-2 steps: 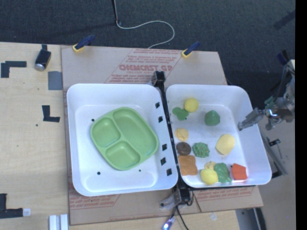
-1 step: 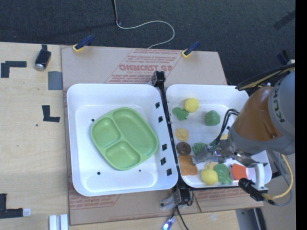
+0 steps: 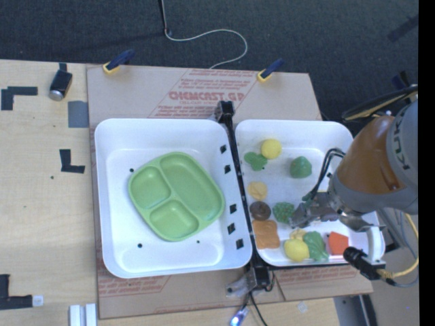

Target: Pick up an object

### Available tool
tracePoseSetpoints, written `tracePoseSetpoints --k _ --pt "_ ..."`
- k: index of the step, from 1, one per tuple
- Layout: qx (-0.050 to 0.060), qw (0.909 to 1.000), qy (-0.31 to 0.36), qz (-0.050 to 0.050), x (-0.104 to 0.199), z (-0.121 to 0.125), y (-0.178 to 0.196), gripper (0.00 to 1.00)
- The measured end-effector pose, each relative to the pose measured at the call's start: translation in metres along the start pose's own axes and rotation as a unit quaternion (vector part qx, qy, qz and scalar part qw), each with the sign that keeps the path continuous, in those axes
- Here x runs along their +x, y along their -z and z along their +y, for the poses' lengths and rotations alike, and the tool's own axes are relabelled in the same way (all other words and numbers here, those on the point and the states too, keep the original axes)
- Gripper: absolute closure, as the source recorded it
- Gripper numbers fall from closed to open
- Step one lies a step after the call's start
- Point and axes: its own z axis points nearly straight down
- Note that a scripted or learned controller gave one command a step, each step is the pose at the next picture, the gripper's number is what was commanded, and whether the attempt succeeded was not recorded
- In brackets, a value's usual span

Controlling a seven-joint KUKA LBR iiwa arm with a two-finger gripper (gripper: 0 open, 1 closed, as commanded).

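Claw [image 3: 304, 216] hangs low in right bin [image 3: 338, 132] beside green broccoli [image 3: 283, 212]; finger state cannot be told.

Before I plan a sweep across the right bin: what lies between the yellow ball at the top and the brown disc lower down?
In the camera view, a small yellow piece lies between the yellow ball and the brown disc; a green piece sits beside the ball.

Two bins side by side on the bench. Left bin [image 3: 109, 182] has a tray [image 3: 176, 195] in the middle. Right bin [image 3: 299, 129] holds the food bits: ball [image 3: 271, 148] at the back w/ a leafy bit [image 3: 255, 160] just left of it, toast [image 3: 266, 234] front left. My gripper [image 3: 307, 210] is over the right bin, near the front.
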Motion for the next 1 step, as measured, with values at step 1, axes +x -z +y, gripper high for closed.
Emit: tracePoseSetpoints --k 1 --pt "-0.005 1.0000 0.004 0.000 0.0832 0.0024 0.0809 1.00"
